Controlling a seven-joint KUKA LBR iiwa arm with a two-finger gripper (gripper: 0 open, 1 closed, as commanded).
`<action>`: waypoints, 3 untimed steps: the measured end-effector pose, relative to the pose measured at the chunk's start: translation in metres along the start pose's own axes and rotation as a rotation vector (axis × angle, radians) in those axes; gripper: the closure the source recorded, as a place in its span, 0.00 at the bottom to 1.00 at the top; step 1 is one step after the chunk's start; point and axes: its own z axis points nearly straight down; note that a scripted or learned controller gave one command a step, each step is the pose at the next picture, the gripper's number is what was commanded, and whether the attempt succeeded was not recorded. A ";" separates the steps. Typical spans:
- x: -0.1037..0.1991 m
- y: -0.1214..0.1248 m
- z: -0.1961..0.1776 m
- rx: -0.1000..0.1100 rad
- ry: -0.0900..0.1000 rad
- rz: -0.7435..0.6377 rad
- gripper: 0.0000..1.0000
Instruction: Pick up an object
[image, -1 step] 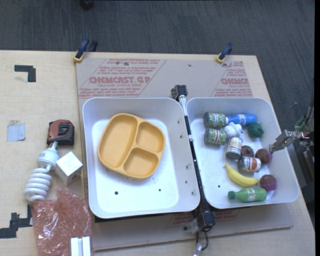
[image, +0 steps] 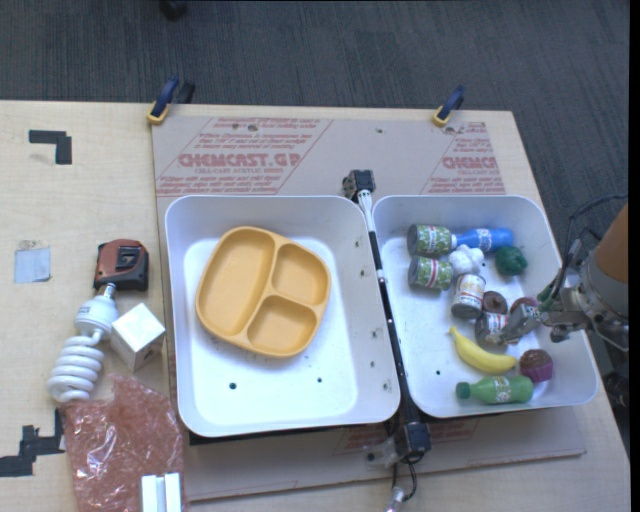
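Camera view: tool (image: 528, 322) low in right bin (image: 420, 390), lower right of frame, just above banana (image: 480, 352), beside small cans; finger state cannot tell. Green bottle (image: 495, 390) at bin's bottom edge. Yellow divided plate (image: 264, 291) in left bin (image: 270, 405).

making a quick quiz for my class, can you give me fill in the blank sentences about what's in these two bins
1. The yellow divided plate has ____ compartments.
2. The plate lies in the ____ bin.
3. The banana lies in the right bin, just above the ____ bottle.
4. Outside the bins, a white cube sits beside a spiral ____.

Missing words: three; left; green; light bulb
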 end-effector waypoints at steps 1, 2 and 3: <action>0.053 0.000 0.071 0.000 0.000 0.000 0.00; 0.052 0.002 0.061 -0.005 -0.002 0.001 1.00; 0.140 0.010 -0.029 -0.001 0.000 -0.002 1.00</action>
